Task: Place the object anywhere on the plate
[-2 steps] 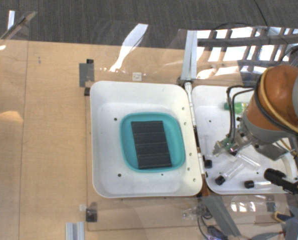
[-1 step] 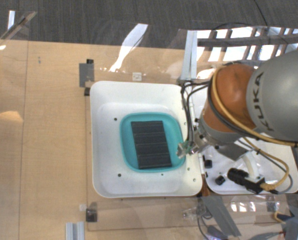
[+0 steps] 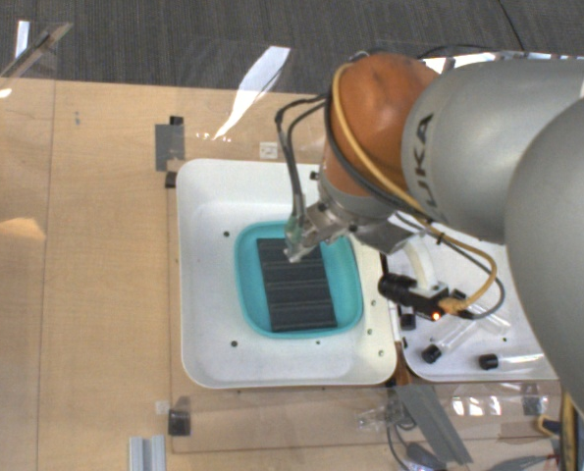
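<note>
A teal square plate point(image 3: 251, 263) with rounded corners lies in the middle of the left white bin point(image 3: 208, 263). A dark grey ribbed rectangular object point(image 3: 293, 287) lies flat on the plate and covers most of its middle. My gripper point(image 3: 298, 246) hangs over the plate's far edge, its tip at the object's far right corner. I cannot see whether it touches the object. The grey arm with its orange band point(image 3: 375, 96) comes in from the upper right and hides the bin's far right corner.
The right bin point(image 3: 468, 366) is mostly covered by the arm. Small black parts point(image 3: 487, 361) and a clear tube point(image 3: 453, 337) lie in its near part. A black cable clip with a red light point(image 3: 414, 297) hangs over the divide. Wooden bench surrounds the bins.
</note>
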Robot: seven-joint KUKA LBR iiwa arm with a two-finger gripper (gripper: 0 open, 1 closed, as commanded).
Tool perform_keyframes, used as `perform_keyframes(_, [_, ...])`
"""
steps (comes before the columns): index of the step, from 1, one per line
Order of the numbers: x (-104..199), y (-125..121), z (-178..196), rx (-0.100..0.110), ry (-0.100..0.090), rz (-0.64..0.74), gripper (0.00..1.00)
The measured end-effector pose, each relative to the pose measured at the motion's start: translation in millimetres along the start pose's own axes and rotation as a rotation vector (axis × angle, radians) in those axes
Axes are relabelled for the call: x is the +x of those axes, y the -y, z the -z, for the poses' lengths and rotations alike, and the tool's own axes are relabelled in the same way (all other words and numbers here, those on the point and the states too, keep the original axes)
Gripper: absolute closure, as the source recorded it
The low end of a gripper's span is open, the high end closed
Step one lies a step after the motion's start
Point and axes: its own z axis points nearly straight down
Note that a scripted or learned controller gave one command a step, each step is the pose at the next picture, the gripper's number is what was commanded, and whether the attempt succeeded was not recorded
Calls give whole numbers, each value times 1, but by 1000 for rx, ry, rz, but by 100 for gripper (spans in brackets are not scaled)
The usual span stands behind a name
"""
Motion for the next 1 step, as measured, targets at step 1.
perform_keyframes(1, [-24,-45,-111,-5,1,127,100])
